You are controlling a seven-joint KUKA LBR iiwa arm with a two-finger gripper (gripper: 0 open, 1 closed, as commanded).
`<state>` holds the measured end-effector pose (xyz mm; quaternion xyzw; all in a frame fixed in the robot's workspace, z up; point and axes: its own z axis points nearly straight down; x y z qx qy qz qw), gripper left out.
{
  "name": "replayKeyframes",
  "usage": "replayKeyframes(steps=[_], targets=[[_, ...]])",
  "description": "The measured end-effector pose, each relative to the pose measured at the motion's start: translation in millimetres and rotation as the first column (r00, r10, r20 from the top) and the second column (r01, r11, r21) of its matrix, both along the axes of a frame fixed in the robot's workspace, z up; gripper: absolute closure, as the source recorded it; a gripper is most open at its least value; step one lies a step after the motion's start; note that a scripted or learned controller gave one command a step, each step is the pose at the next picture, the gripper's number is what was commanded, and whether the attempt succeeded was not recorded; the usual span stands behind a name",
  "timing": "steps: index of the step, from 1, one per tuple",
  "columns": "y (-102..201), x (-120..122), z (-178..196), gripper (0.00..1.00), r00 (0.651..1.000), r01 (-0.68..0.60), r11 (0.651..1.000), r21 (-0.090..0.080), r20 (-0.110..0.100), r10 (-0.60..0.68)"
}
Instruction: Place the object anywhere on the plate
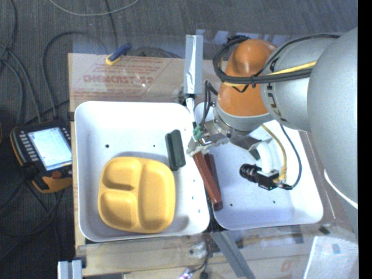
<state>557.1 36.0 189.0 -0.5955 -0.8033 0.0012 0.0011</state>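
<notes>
1. Over at the centre of the frame, the gripper [197, 141] is hanging above the seam between the two bins, and whether its fingers are clenched or released is impossible to tell.
2. A long reddish-brown object [209, 182] is lying just below it, along the right bin's [290, 211] left edge.
3. A dark green block [175, 149] is sitting in the left bin [93, 121], just above the yellow plate [138, 194].
4. That plate is resting lower left of centre, carrying nothing.
</notes>
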Motion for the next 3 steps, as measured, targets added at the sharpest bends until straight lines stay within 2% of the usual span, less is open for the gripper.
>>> replayKeyframes(steps=[1, 2, 3], targets=[[70.9, -48.0, 23.7, 1.0, 0.999, -0.055, 0.999, 0.0, 0.0, 0.055], [97.0, -74.0, 28.7, 1.0, 0.933, -0.36, 0.933, 0.002, 0.0, 0.36], [96.8, -73.9, 28.8, 0.0, 0.933, -0.36, 0.933, 0.002, 0.0, 0.36]])
